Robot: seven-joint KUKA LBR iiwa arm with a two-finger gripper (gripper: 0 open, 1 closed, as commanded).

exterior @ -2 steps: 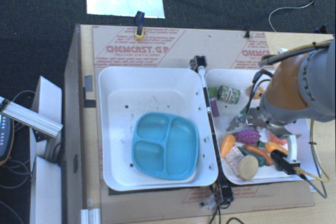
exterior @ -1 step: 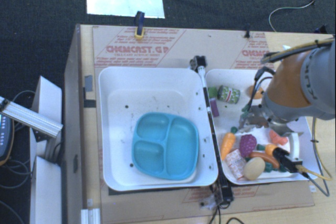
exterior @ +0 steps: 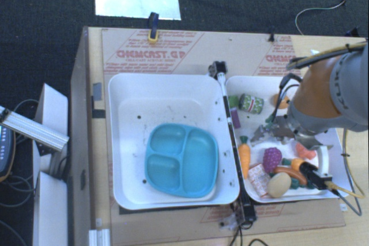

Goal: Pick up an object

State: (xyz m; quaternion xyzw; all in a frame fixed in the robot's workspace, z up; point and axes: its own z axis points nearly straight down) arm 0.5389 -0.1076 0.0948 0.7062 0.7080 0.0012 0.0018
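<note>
Camera view: arm [exterior: 328,95] bent low over right bin [exterior: 253,84], hand [exterior: 275,131] near grapes [exterior: 272,156], grip unclear.

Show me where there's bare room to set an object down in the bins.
Left bin: bare floor behind and left of the blue divided plate. Right bin: crowded; carrot, green can, purple grapes and egg pack it, with the arm over its middle.

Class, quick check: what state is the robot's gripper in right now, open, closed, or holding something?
Gripper: over the right bin, near the purple toy; whether it is open, closed or holding anything cannot be told.
</note>
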